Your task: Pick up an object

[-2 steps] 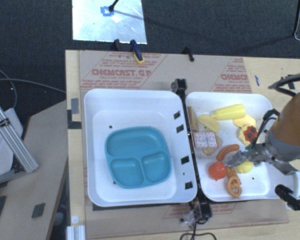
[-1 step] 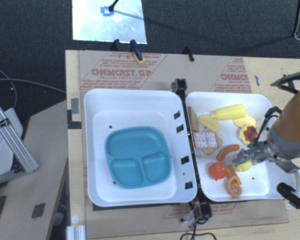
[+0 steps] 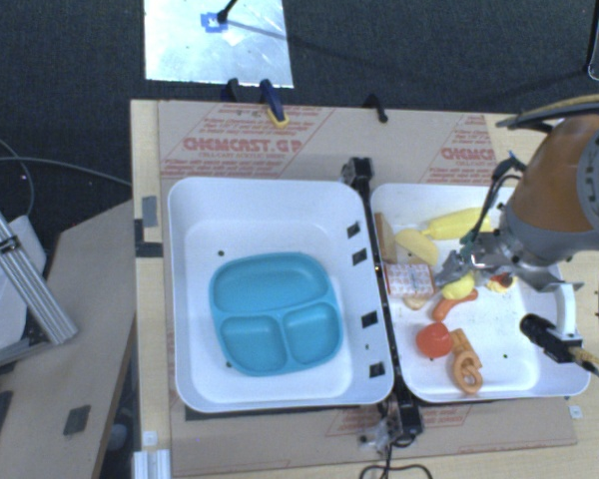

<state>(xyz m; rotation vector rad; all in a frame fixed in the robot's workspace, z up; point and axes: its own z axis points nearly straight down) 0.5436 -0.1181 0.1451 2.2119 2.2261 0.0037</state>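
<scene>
A: Where was the arm [image 3: 569, 183] seen?

B: It was seen reaching in from the right, over the right bin [image 3: 519, 382]. The gripper [image 3: 466, 264] was placed low among the toy food, about mid-bin.

A: State of the fingers?

B: It could not be told. They were seen as dark parts against the clutter, and nothing was seen clearly held between them.

A: Objects?

B: All were found in the right bin. A yellow corn-like piece [image 3: 449, 225] and a paler yellow piece [image 3: 416, 243] were placed near the back. A small yellow piece [image 3: 457, 289] was seen just beside the gripper. A patterned pink-and-white packet [image 3: 409, 279] was lying near the bin's left wall. A red ball-shaped item [image 3: 433, 340] was located toward the front, with an orange pretzel-like piece [image 3: 466, 361] just to its right. A reddish sausage shape [image 3: 445, 306] was lying between the packet and the ball.

A: Left bin?

B: A blue sectioned tray [image 3: 276, 312] was held in the left bin [image 3: 270, 203]. Both bins were set on cardboard on the desk [image 3: 90, 297].
</scene>
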